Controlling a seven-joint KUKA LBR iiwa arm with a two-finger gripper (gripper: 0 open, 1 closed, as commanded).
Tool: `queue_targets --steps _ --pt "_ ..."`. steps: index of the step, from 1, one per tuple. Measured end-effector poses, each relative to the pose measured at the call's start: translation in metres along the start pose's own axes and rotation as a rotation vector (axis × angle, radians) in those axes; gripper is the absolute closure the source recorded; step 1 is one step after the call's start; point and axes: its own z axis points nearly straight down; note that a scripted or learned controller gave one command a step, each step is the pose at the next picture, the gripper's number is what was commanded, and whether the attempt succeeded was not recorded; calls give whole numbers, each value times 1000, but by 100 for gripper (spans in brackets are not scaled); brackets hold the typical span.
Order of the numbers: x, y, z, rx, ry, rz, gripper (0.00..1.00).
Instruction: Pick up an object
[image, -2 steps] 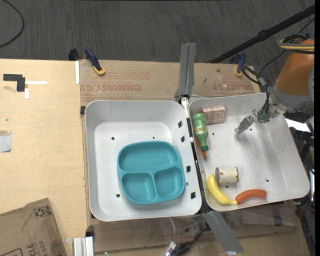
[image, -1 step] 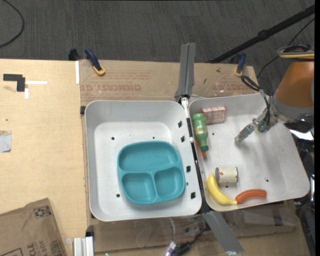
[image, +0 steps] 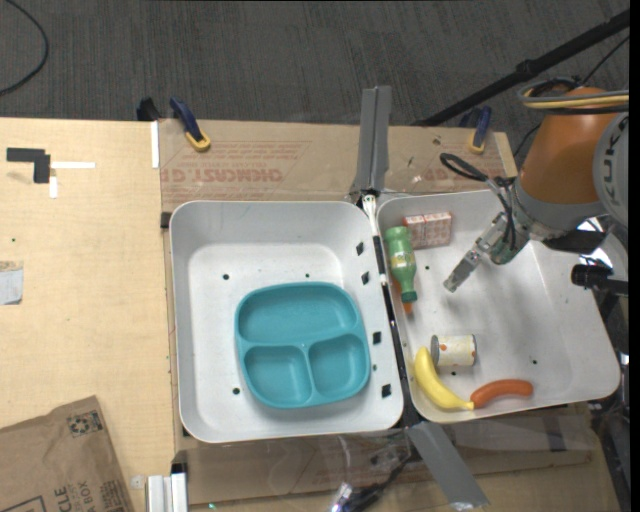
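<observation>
arm (image: 570, 150): enters from right, wrist slanting down-left | gripper (image: 455, 280): low, tilted, nothing visibly held

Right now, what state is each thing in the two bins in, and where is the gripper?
teal divided tray: flat in the left bin, compartments bare.
green bottle: lying on its side, along the right bin's left wall.
pink box: lying flat at the far wall.
small can: on its side.
banana: lying unpeeled near the can.
orange sausage: lying flat.
gripper: above the right bin's floor, holding nothing.

Arm (image: 585, 140) cut off at right edge — end effector (image: 458, 276) fingers unclear.
</observation>
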Motion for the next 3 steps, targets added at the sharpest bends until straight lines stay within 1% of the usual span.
queue_targets --steps 1,2,3 --pt "-37 9 -105 -2 -1 -398 0" --pt "61 9 -67 1 4 -403 0" --pt "104 10 -67 2 4 -219 0"
